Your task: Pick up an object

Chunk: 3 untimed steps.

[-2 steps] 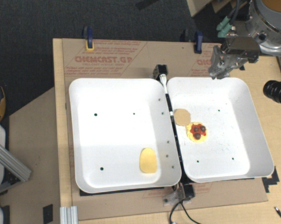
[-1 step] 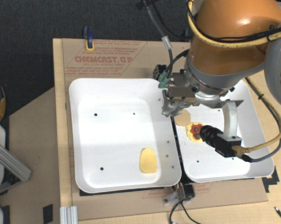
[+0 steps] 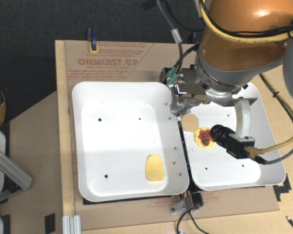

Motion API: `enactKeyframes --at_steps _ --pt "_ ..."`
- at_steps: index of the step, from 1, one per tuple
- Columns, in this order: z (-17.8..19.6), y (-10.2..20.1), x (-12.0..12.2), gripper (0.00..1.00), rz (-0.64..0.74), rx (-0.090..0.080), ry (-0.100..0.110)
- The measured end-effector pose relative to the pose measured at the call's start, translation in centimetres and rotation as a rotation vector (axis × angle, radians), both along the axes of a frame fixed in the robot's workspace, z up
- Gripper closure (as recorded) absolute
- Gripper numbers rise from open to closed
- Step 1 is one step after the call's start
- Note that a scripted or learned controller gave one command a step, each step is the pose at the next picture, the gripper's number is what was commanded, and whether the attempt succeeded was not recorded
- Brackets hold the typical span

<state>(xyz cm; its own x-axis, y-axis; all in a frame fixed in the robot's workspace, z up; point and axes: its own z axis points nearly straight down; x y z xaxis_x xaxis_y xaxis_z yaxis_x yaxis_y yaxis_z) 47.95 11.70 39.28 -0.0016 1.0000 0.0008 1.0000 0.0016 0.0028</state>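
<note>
A pale yellow oval object (image 3: pixel 155 167) lies in the left bin (image 3: pixel 112 99), near its front right corner. In the right bin (image 3: pixel 263 172) a tan round object (image 3: pixel 190 123) rests close to the left wall. A small red and yellow object (image 3: pixel 203 138) lies just in front of it. My gripper (image 3: pixel 180 106) hangs over the wall between the two bins, directly behind the tan round object. The arm's wrist covers much of the right bin's back half.
A black cylindrical fitting with a cable (image 3: pixel 230 141) juts from the arm over the middle of the right bin. Both bins sit on a brown board (image 3: pixel 112 57) held by a blue and yellow clamp (image 3: pixel 92 39) at its back edge.
</note>
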Motion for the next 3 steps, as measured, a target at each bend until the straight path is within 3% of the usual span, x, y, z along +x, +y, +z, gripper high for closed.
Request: enactKeyframes --at_steps 1,2,3 --pt "15.2 2.4 0.5 1.0 0.003 0.006 -0.017" --pt "-0.2 4.2 -0.2 1.0 -0.002 -0.006 0.019" --pt "3.5 5.9 0.0 1.0 0.001 0.001 -0.001"
